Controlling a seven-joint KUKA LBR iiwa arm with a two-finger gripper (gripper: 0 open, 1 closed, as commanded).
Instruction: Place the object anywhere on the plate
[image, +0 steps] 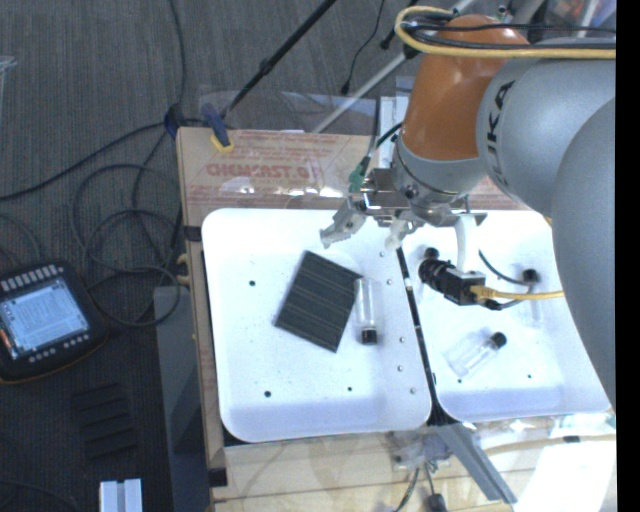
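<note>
- Grey arm with orange band (455, 90) reaches in from the right, its wrist above the far edge of the two shallow white bins.
- Two-finger claw (368, 232) hangs over the far part of the left white bin (250, 330), near the seam between the bins. Its two pale fingers (340, 228) are spread apart; nothing lies between them.
- Dark grey ribbed rectangular plate (318, 301) lies flat in the middle of the left bin, turned at a slant to the bin walls.
- Small clear vial with a black cap (365, 313) lies on its side on the bin floor, just beside the plate's right edge, cap toward the near side. Whether it touches the plate edge cannot be told. It is not on the plate.
- Second clear vial with a dark cap (476, 350) lies tilted in the right white bin (520, 385), well apart from the plate.
- Black cylindrical fitting with a yellow cable (448, 279) sits over the far part of the right bin, below the wrist.
- Wooden surface (260, 165) under the bins carries red printed lettering at its far end.
- Black handheld pendant with a screen (40, 318) lies on the floor to the left.
</note>
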